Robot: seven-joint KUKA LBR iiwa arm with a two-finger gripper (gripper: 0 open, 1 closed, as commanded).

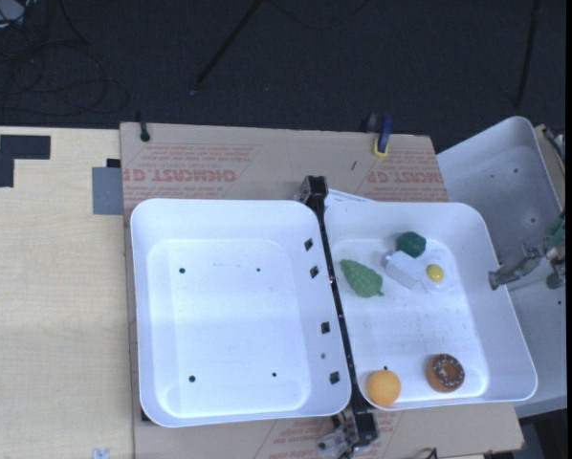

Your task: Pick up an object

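Observation:
The right bin (501, 256) holds several objects. A green leafy piece (361, 278) lies near the divider. A dark green block (411, 244) sits at the back, beside a clear plastic item (401, 270) and a small yellow piece (434, 273). An orange ball (383, 387) and a brown doughnut (445, 372) rest by the front wall. A grey part of my gripper (521, 268) reaches in at the right, just outside the right bin's rim and above none of the objects. Nothing is seen in its hold.
The left bin (143, 285) stands beside the right one, with a black divider strip (329, 295) between them. Both rest on a cardboard sheet (267, 165). A grey metal plate (501, 165) lies at the right.

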